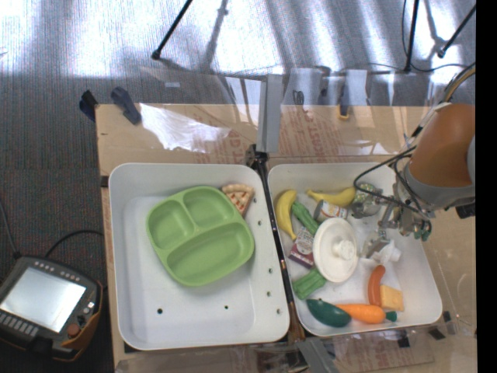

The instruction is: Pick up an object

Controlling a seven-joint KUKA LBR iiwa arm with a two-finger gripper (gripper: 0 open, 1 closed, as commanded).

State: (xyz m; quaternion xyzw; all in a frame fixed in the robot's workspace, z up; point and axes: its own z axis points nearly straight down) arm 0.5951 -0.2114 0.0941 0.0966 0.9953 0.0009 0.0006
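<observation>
Gripper [382,243] hangs low near the right bin's [432,301] right edge, just beside the white lid [335,249]; its finger spread is unclear. An orange carrot [362,312] lies along the front edge.

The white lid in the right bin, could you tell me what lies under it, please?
The white lid covers part of a packet at its left edge and sits over a green vegetable below. Whatever lies under its middle is hidden.
</observation>
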